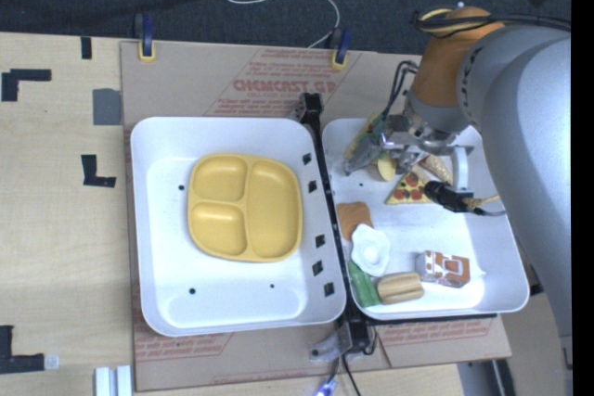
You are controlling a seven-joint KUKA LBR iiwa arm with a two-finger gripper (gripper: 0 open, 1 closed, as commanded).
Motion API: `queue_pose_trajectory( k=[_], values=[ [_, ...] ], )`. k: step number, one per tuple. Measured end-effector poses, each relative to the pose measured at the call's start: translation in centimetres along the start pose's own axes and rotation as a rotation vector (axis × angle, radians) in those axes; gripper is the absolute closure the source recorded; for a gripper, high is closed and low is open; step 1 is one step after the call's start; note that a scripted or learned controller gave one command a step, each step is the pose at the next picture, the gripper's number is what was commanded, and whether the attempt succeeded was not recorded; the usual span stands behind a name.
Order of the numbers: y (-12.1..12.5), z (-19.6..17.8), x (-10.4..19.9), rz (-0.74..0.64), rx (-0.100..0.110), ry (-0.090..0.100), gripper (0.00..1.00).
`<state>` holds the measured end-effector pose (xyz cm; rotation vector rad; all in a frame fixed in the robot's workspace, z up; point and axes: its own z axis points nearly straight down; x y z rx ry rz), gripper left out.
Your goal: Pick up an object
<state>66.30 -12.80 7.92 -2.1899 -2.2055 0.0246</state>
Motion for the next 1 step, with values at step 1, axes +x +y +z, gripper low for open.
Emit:
queue_pose_trajectory(
  k=[1],
  values=[
    [0.0, 0.0, -0.04, 0.0, 0.0, 0.0, 0.0]
  ],
)
